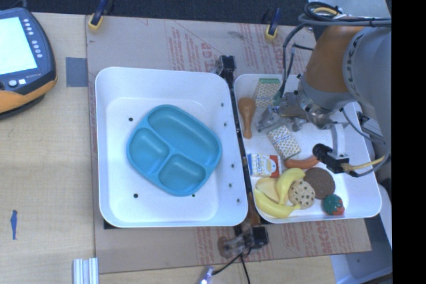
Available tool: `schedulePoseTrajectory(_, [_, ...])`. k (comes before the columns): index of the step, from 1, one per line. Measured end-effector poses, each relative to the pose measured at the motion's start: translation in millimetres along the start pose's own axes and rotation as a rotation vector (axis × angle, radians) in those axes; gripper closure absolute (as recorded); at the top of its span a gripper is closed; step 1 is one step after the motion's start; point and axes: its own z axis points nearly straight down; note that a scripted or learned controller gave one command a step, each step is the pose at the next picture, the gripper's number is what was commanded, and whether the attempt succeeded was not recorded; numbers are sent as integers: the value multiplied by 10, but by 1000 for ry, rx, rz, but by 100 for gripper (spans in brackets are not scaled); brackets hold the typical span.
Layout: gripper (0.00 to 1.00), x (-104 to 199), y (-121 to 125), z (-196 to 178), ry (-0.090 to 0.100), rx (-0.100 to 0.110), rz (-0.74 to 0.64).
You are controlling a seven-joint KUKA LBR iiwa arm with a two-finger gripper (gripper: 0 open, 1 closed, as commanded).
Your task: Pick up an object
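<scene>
R bin (363, 206): hand (274, 118) above food.

The left shallow white bin (113, 143) has free floor around the blue divided plastic plate (174, 149) at its middle. The right shallow white bin (363, 206) is crowded: yellow toy bananas (283, 193), a round chocolate-chip cookie (301, 194), a checked packet (284, 140) and a wooden spoon (247, 114) lie close together, and the grey arm (353, 70) covers its upper right part.
</scene>
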Motion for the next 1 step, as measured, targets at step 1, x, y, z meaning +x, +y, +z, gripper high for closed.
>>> schedulePoseTrajectory(1, [0,-48,474,-13,1,-3,2])
